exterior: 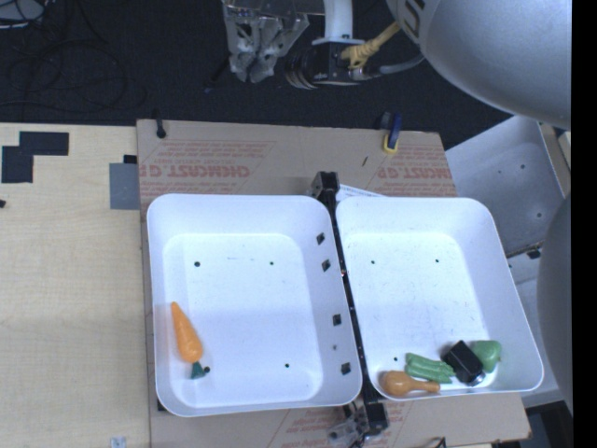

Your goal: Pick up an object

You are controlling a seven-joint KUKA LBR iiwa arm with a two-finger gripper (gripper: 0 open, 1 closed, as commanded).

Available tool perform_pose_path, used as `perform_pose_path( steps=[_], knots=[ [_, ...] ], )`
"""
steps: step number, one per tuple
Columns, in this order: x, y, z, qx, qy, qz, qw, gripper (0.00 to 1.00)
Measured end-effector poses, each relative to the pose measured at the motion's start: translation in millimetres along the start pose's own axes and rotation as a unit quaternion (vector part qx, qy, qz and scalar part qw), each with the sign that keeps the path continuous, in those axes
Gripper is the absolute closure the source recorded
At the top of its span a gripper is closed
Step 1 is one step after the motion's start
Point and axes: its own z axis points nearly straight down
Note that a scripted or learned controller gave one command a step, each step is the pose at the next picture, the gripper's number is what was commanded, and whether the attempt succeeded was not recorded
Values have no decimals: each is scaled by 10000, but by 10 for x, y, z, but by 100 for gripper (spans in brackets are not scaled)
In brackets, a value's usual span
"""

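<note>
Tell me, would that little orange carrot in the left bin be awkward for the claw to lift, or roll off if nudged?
The carrot looks like a smooth plastic toy, so probably stiff and light, perhaps a little slippery. Its rounded, tapered body would likely roll in a curve if pushed. It lies close to the left bin's wall, which may crowd the gripper, now up beyond the bins.

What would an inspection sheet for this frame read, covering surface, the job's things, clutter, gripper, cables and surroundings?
Surface: left bin and right bin side by side on a cardboard sheet.
Job's things: toy carrot in left bin, near corner; orange pear-shaped toy, green pod, black block and green piece clustered in right bin's near corner.
Clutter: nothing seen.
Gripper: gripper raised beyond the bins, holding nothing.
Cables: yellow cable at wrist; dark wires far left.
Surroundings: wooden bench.
</note>
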Motion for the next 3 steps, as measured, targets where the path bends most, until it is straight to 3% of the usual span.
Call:
perform_pose_path(
  steps=[1,2,3],
  knots=[
    [-18,-4,-1,8,-10,-4,10000,100],
    [-726,1,-8,11,-16,60,10000,100],
    [-1,0,-1,-1,-1,2,10000,100]
  ],
)
